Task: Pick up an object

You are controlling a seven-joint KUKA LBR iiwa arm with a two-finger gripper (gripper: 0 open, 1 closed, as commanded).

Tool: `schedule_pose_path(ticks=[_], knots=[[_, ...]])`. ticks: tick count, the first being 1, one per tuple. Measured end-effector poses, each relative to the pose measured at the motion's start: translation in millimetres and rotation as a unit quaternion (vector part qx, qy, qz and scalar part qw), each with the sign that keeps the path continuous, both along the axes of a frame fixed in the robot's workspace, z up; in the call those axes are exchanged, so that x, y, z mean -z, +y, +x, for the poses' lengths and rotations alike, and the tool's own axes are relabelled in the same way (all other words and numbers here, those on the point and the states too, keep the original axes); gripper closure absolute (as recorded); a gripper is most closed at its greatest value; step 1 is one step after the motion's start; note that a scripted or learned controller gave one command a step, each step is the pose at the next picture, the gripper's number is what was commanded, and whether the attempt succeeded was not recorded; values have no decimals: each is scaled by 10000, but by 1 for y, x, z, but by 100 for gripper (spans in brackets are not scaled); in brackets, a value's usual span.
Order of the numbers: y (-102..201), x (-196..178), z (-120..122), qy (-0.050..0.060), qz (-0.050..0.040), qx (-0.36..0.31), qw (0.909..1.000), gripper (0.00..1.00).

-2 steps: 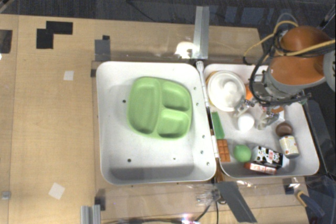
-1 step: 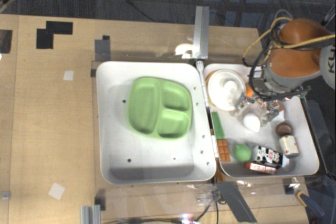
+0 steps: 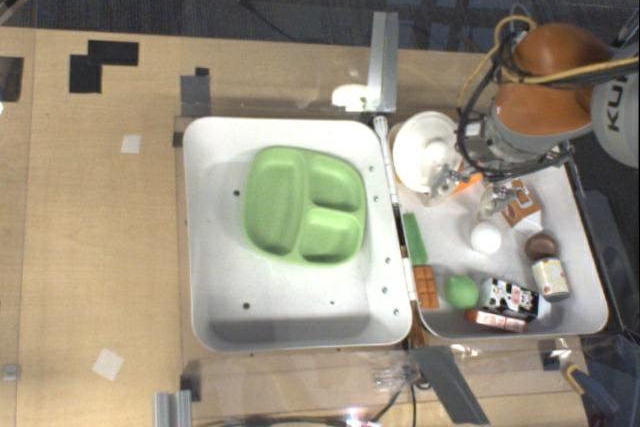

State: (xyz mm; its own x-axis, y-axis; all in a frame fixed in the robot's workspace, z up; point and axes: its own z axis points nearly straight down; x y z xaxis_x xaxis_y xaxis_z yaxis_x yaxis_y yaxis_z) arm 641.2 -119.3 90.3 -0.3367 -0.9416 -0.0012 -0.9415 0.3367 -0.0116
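Observation:
My gripper [image 3: 476, 193] hangs low over the back of the right bin [image 3: 585, 245], just right of a white bowl [image 3: 422, 151]. A small orange item [image 3: 463, 183] lies right beside the gripper's tip; whether it is touched I cannot tell. A brown packet [image 3: 521, 205] lies just to the gripper's right and a white ball [image 3: 486, 238] just in front of it. Further forward lie a green ball [image 3: 461, 291], a brown bar [image 3: 427, 286], a green stick [image 3: 413, 238], a black-and-white box [image 3: 513, 298], a small can [image 3: 551, 277] and a brown round piece [image 3: 541, 244].
The left bin [image 3: 215, 295] holds a green divided plate [image 3: 303, 203]. A metal post [image 3: 384, 60] stands behind the wall between the bins. The grey arm with its orange band [image 3: 550, 80] covers the right bin's back right corner.

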Motion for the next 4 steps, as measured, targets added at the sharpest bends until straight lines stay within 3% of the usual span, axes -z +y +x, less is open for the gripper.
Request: schedule_pose_path(ticks=[1,2,3,4], knots=[[-9,-9,-22,21,18,62,10000,0],[20,-2,29,50,16,444,9990,0],[21,-15,32,-14,40,461,9989,100],[52,-147,32,-61,37,1131,9936,100]])
